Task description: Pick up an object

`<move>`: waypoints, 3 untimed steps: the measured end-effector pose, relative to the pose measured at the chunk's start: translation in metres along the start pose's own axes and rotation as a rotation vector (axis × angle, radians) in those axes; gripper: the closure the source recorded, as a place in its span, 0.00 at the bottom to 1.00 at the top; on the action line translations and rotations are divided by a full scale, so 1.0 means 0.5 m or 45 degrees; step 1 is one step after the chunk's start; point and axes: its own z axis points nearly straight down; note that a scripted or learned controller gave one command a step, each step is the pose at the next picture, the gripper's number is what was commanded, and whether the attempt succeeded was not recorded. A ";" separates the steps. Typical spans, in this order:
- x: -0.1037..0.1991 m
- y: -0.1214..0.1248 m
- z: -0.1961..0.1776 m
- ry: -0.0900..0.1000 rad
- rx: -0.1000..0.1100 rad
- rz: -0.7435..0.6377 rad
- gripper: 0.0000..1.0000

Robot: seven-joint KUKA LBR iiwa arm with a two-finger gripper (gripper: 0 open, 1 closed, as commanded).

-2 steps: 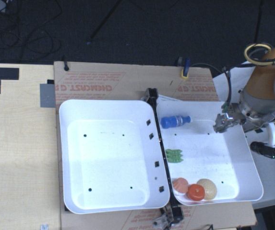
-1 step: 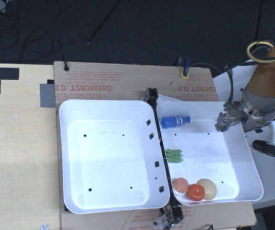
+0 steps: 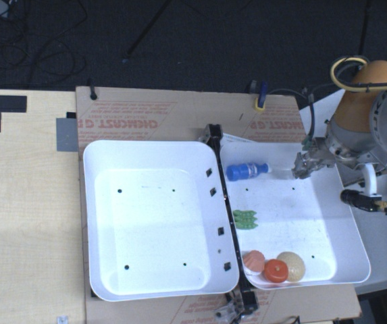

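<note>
The gripper (image 3: 303,166) hovers over the far right of the right bin (image 3: 342,248); whether its jaws sit wide or narrow, I cannot tell. Just left of it lies a blue bottle (image 3: 246,171) on its side. A green pea pod (image 3: 244,219) rests mid-bin by the divider. Near corner: pink piece (image 3: 253,260), red piece (image 3: 275,271), tan piece (image 3: 293,264), clustered and touching.

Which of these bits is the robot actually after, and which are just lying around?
For the job:
hand
blue bottle
green toy
red round piece
pink piece
tan piece
right bin

Lying about:
left bin
cardboard sheet
</note>
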 end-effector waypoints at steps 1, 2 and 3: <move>-0.001 -0.001 -0.025 -0.001 0.000 -0.001 1.00; -0.002 -0.001 -0.044 -0.001 0.001 -0.002 1.00; -0.003 -0.003 -0.330 -0.007 -0.019 -0.001 1.00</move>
